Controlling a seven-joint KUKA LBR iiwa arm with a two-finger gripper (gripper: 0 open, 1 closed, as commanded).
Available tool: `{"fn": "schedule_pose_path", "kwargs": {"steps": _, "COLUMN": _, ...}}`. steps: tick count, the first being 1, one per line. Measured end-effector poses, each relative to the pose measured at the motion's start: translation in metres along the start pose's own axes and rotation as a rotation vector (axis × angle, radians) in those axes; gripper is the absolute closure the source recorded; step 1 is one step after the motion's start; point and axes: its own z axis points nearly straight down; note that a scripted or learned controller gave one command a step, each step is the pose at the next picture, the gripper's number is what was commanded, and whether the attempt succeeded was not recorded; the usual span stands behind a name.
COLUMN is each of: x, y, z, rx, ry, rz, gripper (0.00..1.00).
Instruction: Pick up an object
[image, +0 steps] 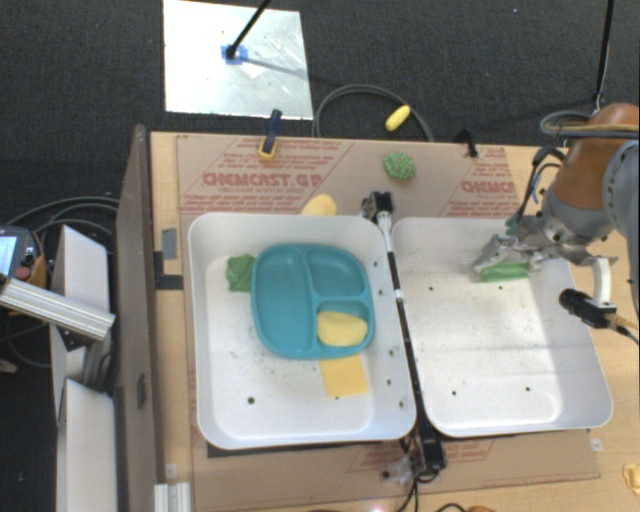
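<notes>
The worktop (250, 170) was covered with printed brown cardboard and stood on dark carpet, and it bore two shallow white bins side by side. The left bin (215, 330) held a teal divided plate (290, 300); a yellow rounded piece (342, 327) lay in the plate's lower right compartment. A green leafy piece (240, 271) touched the plate's left edge, and a flat yellow slab (345, 377) lay on the bin floor just below the plate. On the cardboard behind the bins lay a yellow rounded item (319, 206) at the left bin's far rim and a green knobbly ball (399, 165) further right. The arm (590, 170), grey with an orange band, reached in from the right over the right bin (500, 380). Its tool (503, 258) was low in that bin's far right part, right at a pale green object (503, 268) lying on the bin floor. Whether the tool was open, closed or gripping the green object could not be told, as the two ran together in the view.
</notes>
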Motion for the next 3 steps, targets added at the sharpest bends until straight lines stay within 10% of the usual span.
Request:
{"fn": "schedule_pose_path", "kwargs": {"steps": 1, "x": 0.060, "y": 0.023, "z": -0.019, "rx": 0.002, "ry": 0.003, "rz": -0.004, "gripper": 1.00}}
{"fn": "schedule_pose_path", "kwargs": {"steps": 2, "x": 0.178, "y": -0.007, "z": -0.094, "rx": -0.001, "ry": 0.007, "rz": -0.009, "gripper": 1.00}}
{"fn": "schedule_pose_path", "kwargs": {"steps": 3, "x": 0.149, "y": -0.061, "z": -0.119, "rx": 0.007, "ry": 0.003, "rz": 0.007, "gripper": 1.00}}
